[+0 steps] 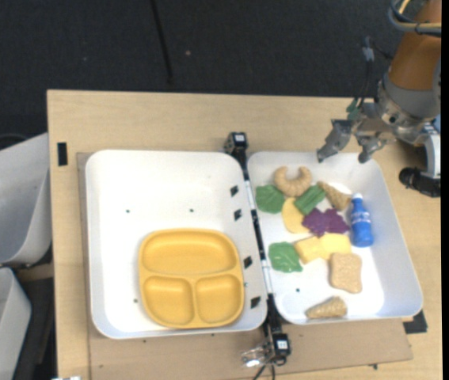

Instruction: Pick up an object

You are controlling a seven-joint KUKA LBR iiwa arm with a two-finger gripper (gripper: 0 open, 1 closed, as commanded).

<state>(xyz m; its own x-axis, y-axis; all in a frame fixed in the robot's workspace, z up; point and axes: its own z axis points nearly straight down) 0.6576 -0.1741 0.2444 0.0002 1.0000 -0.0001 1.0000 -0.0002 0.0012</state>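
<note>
My gripper (348, 150) hangs above the far edge of the right bin (382, 291), its two fingers spread open with nothing between them. Below it, toy food lies in a heap in that bin: a tan curled pretzel piece (292, 180), a green leaf (269, 199), a green block (312, 198), a purple piece (325, 222), a blue bottle (360, 222), yellow pieces (323, 247), another green leaf (284, 256), a bread slice (344, 272) and a tan wedge (326, 309).
The left bin (129, 188) holds a yellow divided tray (190, 277) in its near half. A clamp (236, 142) sits at the far end of the seam between the bins. The bench edge lies just beyond the right bin.
</note>
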